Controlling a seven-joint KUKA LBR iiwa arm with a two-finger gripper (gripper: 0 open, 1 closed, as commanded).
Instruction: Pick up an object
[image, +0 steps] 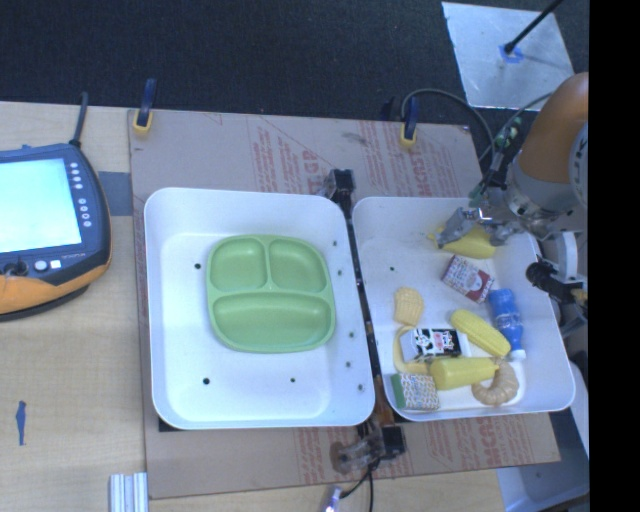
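Note:
My gripper (478, 226) hangs over the back of the right bin (385, 225), at the end of the grey arm with its orange band (556, 125). Directly under it, touching or nearly touching, lies a yellow toy piece (468, 245). Further forward in the same bin are a red-and-white packet (467, 278), a blue bottle (506, 318), a yellow corn cob (480, 332), a small yellow piece (408, 305), a black-and-white carton (436, 343), a yellow banana-like piece (463, 372), a waffle square (420, 392) and a tan pastry (498, 385).
The left bin (170, 300) holds a green divided plate (269, 293). A tablet in an orange case (45, 225) sits at the bench's left edge. Clamps (342, 184) and cables run along the seam between the bins.

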